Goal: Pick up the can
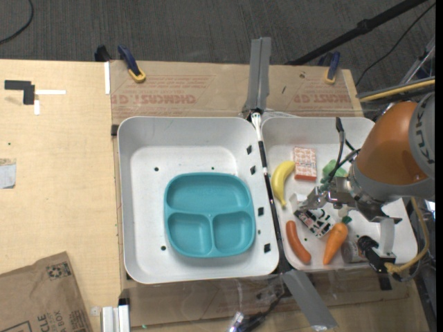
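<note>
A teal tray [209,214] with 3 compartments sits in the left bin [131,199]. In the right bin [277,251], banana [280,180], sausage [298,243] and carrot [335,241] ring the can [313,220]. The gripper [320,198] hovers just above it; I cannot tell its state.

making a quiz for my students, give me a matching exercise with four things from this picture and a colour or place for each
Things:
1. banana
2. carrot
3. plate
4. sausage

Descriptions:
A. teal, in the left bin
B. orange with a green top, in the right bin
C. yellow, next to the divider between the bins
D. reddish, near the right bin's front edge, left of the carrot

Pairs: 1-C, 2-B, 3-A, 4-D
</note>
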